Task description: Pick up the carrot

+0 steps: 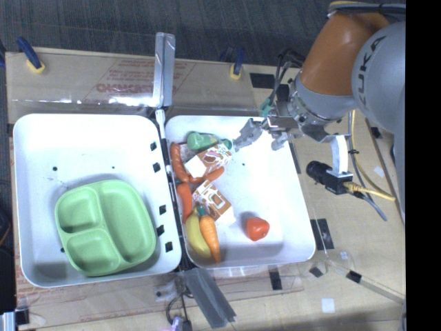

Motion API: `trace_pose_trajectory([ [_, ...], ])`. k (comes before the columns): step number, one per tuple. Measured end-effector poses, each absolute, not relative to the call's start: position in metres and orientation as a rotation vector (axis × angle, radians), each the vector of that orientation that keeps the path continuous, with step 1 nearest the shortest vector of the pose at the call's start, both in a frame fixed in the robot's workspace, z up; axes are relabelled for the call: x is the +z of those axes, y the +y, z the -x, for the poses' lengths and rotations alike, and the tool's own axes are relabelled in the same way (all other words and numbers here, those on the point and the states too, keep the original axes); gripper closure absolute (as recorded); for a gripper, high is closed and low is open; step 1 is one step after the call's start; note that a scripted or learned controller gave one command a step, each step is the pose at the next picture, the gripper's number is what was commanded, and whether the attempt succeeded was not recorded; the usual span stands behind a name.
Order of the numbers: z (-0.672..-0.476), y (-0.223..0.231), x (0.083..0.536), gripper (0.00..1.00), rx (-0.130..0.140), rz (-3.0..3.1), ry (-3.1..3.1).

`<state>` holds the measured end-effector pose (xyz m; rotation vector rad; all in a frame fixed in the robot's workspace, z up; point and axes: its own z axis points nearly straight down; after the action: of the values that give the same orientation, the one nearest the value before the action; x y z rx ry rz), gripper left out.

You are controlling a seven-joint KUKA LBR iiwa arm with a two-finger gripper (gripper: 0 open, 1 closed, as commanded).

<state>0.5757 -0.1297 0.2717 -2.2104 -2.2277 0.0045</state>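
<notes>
Dark carpet runs along the far side of a pale wooden bench [83, 81] that carries two shallow white bins side by side.

Nearest the camera, in the right bin [275, 250], the carrot [209, 234] lies against the left wall with its green top pointing away; it touches a yellow banana [196, 238] tucked between it and the wall. A small red tomato [256, 228] sits apart from them, toward the middle of the bin floor. In the left bin [34, 185] rests a green divided tray [105, 226].

Farther back along the same left wall lies a jumble — a long orange-red piece [184, 200], a red pepper or sausage [177, 161], two printed cartons [211, 161] and a green item [200, 141]. Which of these overlap which is hard to make out, and their labels are too small to read.

Farthest back, the gripper [247, 134] hangs over the far end of the right bin, just beside the green item and well away from the carrot. Nothing lies between its fingers; I cannot tell how wide they stand.

I judge this the approach step — nothing is grasped yet. The next move calls for travelling toward the near-left corner and coming down on the carrot's body without catching the banana or the bin wall. Much of the arm [358, 47] is cut off at the right edge.
</notes>
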Motion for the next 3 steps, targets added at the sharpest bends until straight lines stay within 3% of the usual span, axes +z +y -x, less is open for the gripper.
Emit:
trace_pose_trajectory([
  [1, -0.546, -0.130, 0.116, 0.00, -0.011, 2.003, -2.431],
  [2, -0.481, -0.107, 0.093, 0.00, -0.003, 1.664, -2.668],
  [3, -0.481, -0.108, 0.103, 1.00, -0.001, 1.661, -2.671],
])
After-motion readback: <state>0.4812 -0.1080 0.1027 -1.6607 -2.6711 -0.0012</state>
